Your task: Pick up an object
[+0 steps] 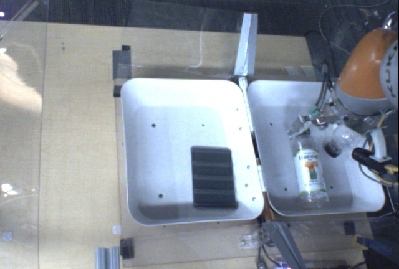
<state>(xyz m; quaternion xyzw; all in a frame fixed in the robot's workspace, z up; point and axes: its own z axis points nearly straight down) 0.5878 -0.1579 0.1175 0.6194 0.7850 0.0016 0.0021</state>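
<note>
Two shallow white bins are lying below me; my gripper (310, 123) is hovering over the right bin (274, 106), just above the clear plastic bottle with an orange-and-green label (310, 169), lying flat there, presumably lining up.

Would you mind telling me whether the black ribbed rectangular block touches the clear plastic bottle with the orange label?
Apart. The camera view shows the black ribbed block in the left bin and the clear plastic bottle in the right bin.
</note>
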